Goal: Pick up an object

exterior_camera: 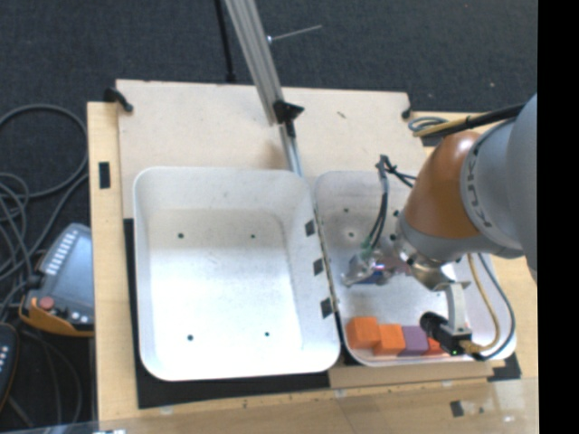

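Jaws state I cannot tell; they hang inside the right shallow white bin point(348, 197), above the orange blocks point(377, 334) and purple block point(414, 338).

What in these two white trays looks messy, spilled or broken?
Nothing stands out. Two orange blocks and a purple block sit in a neat row along the right bin's near wall, and the gripper is above them.

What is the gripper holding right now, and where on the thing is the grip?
It cannot be told. The gripper hangs low in the right bin, its tip blurred and partly hidden by the arm. The orange blocks and purple block lie apart from it.
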You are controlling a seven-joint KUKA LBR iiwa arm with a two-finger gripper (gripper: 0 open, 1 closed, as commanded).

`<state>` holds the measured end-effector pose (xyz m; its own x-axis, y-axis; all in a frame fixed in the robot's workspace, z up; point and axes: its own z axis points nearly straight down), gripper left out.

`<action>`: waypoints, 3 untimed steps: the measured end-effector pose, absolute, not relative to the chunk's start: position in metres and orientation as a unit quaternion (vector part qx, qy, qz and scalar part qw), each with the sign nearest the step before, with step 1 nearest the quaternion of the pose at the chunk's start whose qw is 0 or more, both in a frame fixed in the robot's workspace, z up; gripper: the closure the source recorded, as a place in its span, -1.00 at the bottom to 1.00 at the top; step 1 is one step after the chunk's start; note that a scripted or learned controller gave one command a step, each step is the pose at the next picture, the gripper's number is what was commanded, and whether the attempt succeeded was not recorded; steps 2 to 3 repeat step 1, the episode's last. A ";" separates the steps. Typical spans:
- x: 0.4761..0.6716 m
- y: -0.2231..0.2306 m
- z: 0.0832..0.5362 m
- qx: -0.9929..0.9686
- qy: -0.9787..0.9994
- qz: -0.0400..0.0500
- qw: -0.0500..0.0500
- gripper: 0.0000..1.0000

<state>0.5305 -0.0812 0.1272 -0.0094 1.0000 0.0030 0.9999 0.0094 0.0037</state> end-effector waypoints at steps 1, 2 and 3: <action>0.562 0.003 0.200 0.703 0.711 0.004 0.002 1.00; 0.562 0.003 0.200 0.703 0.711 0.004 0.002 1.00; 0.562 0.003 0.200 0.703 0.711 0.004 0.002 1.00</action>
